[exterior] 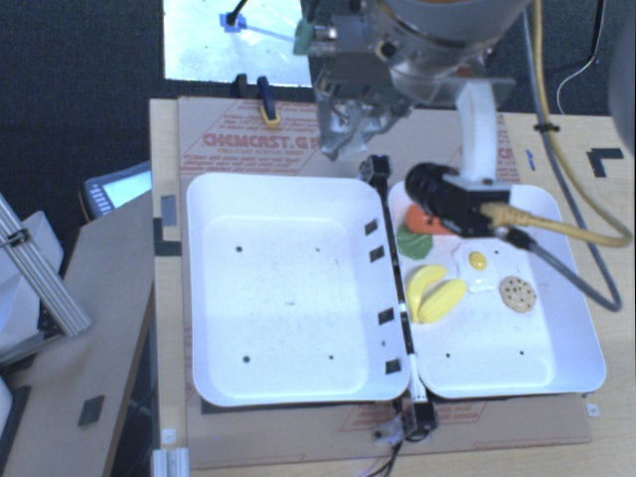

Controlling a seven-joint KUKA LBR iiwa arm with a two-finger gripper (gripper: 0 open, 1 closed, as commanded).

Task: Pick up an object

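– Four toy foods lie in the right bin (556,366), upper half: a yellow banana (434,294), a fried egg (476,263), a cookie (517,293), an orange-and-green piece (421,229).
– And the claw (343,137)?
– Top centre of the frame, over the counter (162,147), just past the left bin's (288,266) upper edge. Spread or pressed together, I cannot tell.
– I'd take the cookie; it stands apart. The banana hugs the dividing wall (396,276), and the egg crowds it, so approach straight down.
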